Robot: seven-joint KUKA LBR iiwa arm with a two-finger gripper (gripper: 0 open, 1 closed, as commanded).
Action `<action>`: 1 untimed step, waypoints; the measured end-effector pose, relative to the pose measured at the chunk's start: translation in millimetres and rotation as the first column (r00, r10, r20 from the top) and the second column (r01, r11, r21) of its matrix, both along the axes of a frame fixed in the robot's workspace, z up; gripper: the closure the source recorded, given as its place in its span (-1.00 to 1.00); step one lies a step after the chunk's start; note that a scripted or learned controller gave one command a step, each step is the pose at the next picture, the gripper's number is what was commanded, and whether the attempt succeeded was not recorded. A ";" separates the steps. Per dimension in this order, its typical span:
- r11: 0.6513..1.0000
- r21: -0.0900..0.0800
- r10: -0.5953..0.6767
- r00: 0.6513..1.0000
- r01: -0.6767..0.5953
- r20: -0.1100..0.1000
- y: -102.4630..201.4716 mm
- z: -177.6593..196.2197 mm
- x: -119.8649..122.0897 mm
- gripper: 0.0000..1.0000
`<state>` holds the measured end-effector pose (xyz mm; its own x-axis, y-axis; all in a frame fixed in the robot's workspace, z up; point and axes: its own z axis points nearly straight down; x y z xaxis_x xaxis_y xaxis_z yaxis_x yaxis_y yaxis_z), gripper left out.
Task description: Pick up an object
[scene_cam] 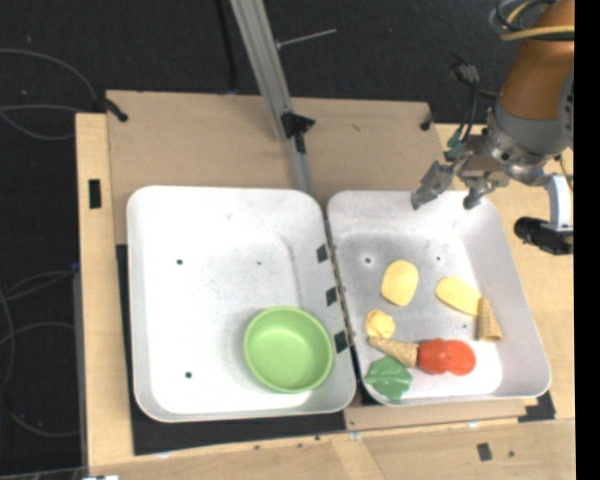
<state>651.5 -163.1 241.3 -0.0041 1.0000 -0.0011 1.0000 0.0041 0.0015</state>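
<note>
My gripper (447,194) hangs open over the far edge of the right bin (425,230), its two dark fingers spread with nothing between them. In that bin lie a yellow oval piece (400,282), a second yellow piece (458,293), a small yellow lump (380,324), two tan cones (395,348) (489,320), a red tomato-like piece (446,357) and a green leafy piece (388,377). All of them sit nearer the front than the gripper.
A green bowl (288,349) stands at the front right of the left bin (200,258). A slanted metal pole (270,73) rises behind the bins' shared divider. Black cables lie on the dark floor at left.
</note>
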 end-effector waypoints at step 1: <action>1.000 -0.001 0.000 1.000 0.000 0.000 -0.4 0.0 -0.1 -1.00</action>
